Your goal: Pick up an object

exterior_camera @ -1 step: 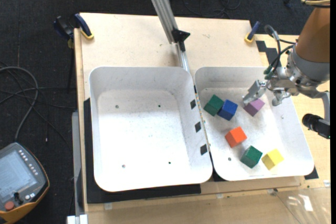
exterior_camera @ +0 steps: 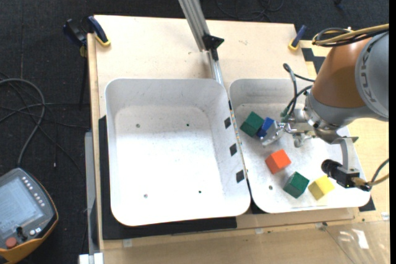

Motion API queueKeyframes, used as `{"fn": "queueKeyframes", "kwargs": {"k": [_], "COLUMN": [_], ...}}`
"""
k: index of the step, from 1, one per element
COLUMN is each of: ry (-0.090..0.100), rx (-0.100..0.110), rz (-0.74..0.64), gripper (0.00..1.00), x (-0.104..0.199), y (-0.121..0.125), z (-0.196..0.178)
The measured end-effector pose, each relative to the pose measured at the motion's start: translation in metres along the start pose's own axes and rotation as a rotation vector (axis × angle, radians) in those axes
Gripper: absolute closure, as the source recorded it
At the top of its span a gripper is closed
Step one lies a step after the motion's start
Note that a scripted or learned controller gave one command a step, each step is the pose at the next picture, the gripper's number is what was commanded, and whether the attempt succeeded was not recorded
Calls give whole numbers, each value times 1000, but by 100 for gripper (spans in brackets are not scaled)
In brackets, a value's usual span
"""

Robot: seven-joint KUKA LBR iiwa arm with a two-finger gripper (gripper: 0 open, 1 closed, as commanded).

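Where the arm reaches in low, gripper beside blue block, finger spread impossible to tell.

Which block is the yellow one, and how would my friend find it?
Look at the right white bin, the one the arm reaches into. Go to its near right corner, where the yellow block sits beside a green block. It is the bin's one yellow block; the others are green, blue and orange.

Left bin lies wide open; right bin is crowded — blocks scattered across its floor, arm looming over its right side.
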State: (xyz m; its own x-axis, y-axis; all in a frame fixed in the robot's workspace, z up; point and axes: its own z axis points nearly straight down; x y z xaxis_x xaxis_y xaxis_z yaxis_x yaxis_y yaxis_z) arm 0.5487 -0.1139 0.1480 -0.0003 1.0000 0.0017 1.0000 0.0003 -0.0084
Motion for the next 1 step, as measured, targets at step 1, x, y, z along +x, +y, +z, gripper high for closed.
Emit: {"fn": "queueKeyframes", "kwargs": {"k": [1], "ry": [-4], "rx": [-12], "rz": [1], "gripper": [0], "x": [9], "y": [-36], "z": [53]}}
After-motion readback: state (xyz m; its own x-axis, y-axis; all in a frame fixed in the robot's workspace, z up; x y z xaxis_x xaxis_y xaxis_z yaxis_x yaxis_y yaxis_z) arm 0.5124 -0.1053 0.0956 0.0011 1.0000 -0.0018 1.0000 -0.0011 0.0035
